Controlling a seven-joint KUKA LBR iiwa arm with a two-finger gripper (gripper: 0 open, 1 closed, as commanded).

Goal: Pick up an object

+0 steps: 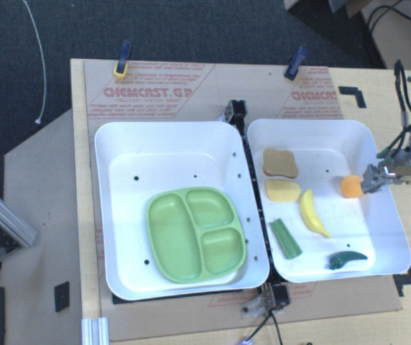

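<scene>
Two white bins sit side by side on the bench. The left bin holds a green divided plate. In the right bin lie a brown bread slice, a yellow block, a banana, a green stick, a dark green piece and an orange ball. The claw sits just right of the ball.

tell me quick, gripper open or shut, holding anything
Gripper: cannot be told whether open or shut; it sits right beside the small round orange object, with no visible hold.
</scene>
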